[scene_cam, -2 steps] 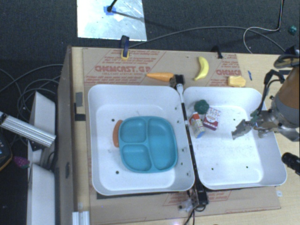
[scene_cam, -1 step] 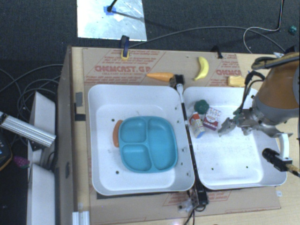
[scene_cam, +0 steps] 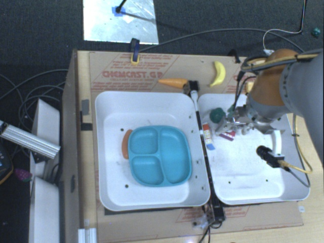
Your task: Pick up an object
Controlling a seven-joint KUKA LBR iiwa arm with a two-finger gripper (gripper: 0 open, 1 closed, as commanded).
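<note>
**Gripper low over a small red and white object in the right bin.**

The small red and white object [scene_cam: 227, 135] lies on the floor of the right white bin [scene_cam: 263, 191], near its upper left corner, just beside a dark green round object [scene_cam: 217, 115]. I see the gripper [scene_cam: 237, 126] almost upon it, placed, I judge, for a grasp; whether it holds anything I cannot tell. A blue divided plastic plate [scene_cam: 159, 154] occupies the left white bin [scene_cam: 109, 186], an orange sausage-shaped piece [scene_cam: 125, 144] touching its edge.
</note>
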